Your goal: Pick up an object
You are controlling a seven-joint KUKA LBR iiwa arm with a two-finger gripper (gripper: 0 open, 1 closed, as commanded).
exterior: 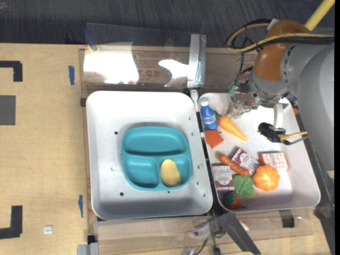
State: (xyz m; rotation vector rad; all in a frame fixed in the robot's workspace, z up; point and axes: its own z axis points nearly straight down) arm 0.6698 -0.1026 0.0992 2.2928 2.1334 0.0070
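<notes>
Poised over the right-hand shallow white bin [305,187], the gripper [237,109], finger state impossible to tell, should descend squarely onto the orange plastic carrot [232,127] just below.

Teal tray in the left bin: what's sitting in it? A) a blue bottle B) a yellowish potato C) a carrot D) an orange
B: a yellowish potato lies in the lower right compartment of the teal tray, while the orange, blue bottle and carrot lie in the right bin.
</notes>
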